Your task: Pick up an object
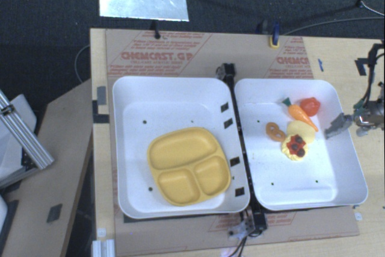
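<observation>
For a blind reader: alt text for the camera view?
Two white bins sit side by side: the left bin holds a yellow divided tray; the right bin holds toy foods, including a carrot. The gripper hovers at its right rim.

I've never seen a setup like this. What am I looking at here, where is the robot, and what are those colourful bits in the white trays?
You are looking down at a slant from one fixed camera above a workbench. Two shallow white bins sit side by side. The left bin holds a yellow divided plate with three compartments. The right bin holds small toy foods clustered together: a carrot, a red tomato-like piece, a small pretzel and a yellow pastry with red berries. The robot arm comes in from the right edge; its gripper hovers at the right bin's rim, just right of the toys. Nothing sits between its fingers, so it holds nothing yet. Its job is to pick one item up.
</observation>
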